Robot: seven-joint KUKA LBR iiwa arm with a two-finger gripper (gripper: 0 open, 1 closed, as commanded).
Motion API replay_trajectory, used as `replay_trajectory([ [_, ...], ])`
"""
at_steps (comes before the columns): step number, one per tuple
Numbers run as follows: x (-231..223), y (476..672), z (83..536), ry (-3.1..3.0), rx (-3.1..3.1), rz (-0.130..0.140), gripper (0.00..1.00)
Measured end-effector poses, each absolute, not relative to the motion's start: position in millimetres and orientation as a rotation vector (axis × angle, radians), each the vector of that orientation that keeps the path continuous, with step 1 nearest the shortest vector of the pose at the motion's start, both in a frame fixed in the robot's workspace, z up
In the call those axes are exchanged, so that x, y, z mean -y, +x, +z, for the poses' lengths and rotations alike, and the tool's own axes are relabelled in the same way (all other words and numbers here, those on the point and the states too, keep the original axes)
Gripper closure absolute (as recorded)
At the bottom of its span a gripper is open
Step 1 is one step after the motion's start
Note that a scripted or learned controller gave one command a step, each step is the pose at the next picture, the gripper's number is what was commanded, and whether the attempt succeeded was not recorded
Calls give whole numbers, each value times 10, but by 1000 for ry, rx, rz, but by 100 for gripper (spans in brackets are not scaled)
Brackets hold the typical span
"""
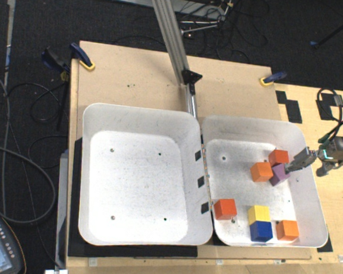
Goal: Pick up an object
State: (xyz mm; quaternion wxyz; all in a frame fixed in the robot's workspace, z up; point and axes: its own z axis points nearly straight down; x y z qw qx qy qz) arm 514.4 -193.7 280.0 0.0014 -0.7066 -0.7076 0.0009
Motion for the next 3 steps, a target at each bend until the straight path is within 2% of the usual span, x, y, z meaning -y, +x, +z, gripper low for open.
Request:
replay_trajectory([
  [1,1937,5150,2817,-2221,2223,0,0],
  [2,1984,5061,2265,-2220,2217,4,0],
  [3,2004,5102,1639,-2219,2216,5,0],
])
